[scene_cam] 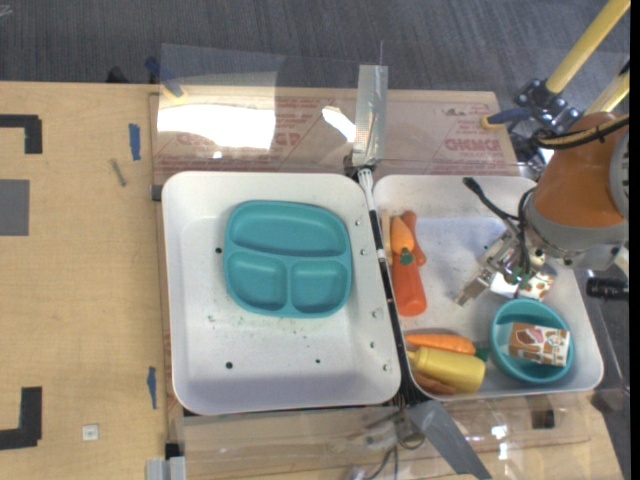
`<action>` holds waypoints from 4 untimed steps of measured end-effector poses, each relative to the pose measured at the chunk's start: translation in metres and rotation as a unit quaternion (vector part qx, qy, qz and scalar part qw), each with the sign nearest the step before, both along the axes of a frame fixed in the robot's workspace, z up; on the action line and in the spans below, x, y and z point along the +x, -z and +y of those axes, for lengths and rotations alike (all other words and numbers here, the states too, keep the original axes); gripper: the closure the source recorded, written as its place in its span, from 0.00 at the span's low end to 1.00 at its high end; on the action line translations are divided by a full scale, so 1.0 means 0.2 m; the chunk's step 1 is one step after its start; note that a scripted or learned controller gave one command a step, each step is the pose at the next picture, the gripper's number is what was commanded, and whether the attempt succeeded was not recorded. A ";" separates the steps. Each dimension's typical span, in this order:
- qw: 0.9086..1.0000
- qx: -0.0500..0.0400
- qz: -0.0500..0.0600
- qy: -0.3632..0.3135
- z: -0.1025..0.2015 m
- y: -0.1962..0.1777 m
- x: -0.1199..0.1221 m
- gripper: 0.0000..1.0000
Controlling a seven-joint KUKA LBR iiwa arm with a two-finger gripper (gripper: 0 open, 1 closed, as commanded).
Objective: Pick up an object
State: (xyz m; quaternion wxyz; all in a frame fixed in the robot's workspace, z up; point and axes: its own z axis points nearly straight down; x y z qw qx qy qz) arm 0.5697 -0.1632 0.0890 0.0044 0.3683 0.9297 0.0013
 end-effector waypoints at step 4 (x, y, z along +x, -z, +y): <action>0.999 0.014 -0.006 0.030 -0.16 -0.01 -0.37 0.00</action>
